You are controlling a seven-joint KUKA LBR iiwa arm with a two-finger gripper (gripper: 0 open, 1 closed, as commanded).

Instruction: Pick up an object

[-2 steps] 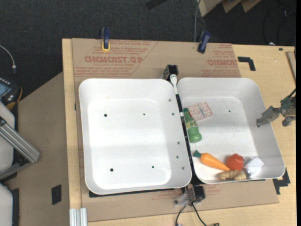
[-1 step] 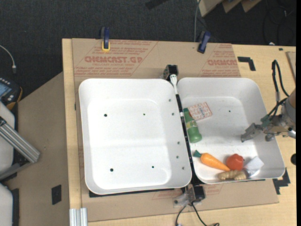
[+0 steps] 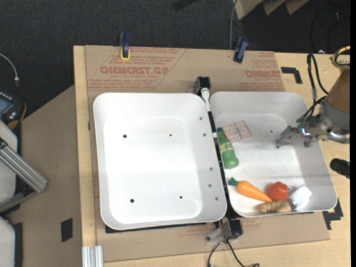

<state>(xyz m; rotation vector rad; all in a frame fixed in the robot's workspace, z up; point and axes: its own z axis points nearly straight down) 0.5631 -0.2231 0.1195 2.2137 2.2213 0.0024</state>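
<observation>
nearest the camera, along the front wall of the right bin [image 3: 328, 174], a cluster of small things lies together: a knobbly tan ginger root [image 3: 275, 207], a red tomato [image 3: 278, 191] just behind it, a white block [image 3: 302, 196] touching the tomato's right side, and an orange carrot [image 3: 251, 191] with a green stem end pointing left toward the divider between the bins. none of these is held. a little farther back, a green bottle [image 3: 227, 151] lies lengthwise against the right bin's left wall, its cap end toward the far side. just beside it, to the right and slightly farther, a flat card with red print [image 3: 238, 130] rests on the bin floor.

at about the same depth, on the right side of that bin, the jaws [image 3: 290, 138] hang over bare white floor, well apart from the cluster and from the bottle. they look narrowly spread and point left, with nothing between them. the grey arm with its orange band [image 3: 340, 96] enters from the right edge.

the left bin [image 3: 100, 149] sits beside it, showing dark dots on its floor. both bins rest on a brown cardboard sheet [image 3: 167, 63] covering the tabletop, fixed at the far edge by two clamps [image 3: 124, 46].
</observation>
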